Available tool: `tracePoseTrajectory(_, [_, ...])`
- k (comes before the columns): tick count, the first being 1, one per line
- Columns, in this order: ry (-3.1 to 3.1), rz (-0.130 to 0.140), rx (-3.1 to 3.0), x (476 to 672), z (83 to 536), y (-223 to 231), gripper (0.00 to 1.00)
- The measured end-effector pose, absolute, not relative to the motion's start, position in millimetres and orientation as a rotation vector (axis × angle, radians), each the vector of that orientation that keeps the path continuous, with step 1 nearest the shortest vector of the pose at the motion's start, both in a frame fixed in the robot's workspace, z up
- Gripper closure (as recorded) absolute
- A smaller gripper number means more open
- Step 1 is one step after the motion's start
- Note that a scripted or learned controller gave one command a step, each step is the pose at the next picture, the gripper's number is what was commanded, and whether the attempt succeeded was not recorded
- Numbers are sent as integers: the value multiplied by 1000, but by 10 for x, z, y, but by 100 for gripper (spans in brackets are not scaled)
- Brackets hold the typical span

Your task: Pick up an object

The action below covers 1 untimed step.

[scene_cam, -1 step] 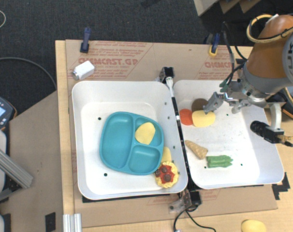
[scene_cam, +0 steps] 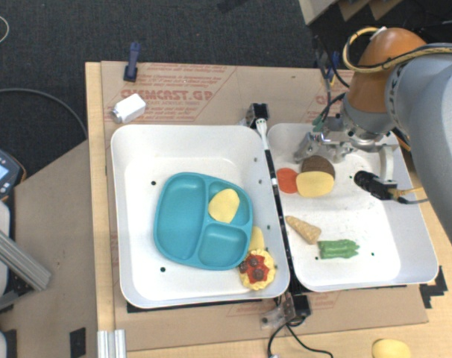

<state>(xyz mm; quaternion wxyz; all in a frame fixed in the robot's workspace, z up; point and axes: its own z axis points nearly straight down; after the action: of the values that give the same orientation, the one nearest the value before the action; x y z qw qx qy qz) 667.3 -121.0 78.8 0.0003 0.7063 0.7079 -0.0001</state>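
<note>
My gripper [scene_cam: 321, 148] hangs low over the back left part of the right bin [scene_cam: 405, 259], under the grey wrist with its orange band. Just in front of it lies a yellow and brown toy food piece [scene_cam: 315, 180], touching or nearly touching the gripper's tip. A red round piece [scene_cam: 286, 180] lies against that piece's left side. Nearer the front of this bin lie a tan cone-shaped piece [scene_cam: 303, 230] and a green piece [scene_cam: 338, 249].
The left bin [scene_cam: 133, 162] holds a teal divided plate [scene_cam: 181, 222] with a yellow piece [scene_cam: 224, 204] in it. A red and yellow piece [scene_cam: 257, 268] lies at the plate's front right. A black clip [scene_cam: 258, 114] sits at the divider's far end.
</note>
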Motion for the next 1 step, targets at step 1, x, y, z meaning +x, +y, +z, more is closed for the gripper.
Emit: tracePoseTrajectory(1, [2224,-2,2221,6585,851,-1102,0])
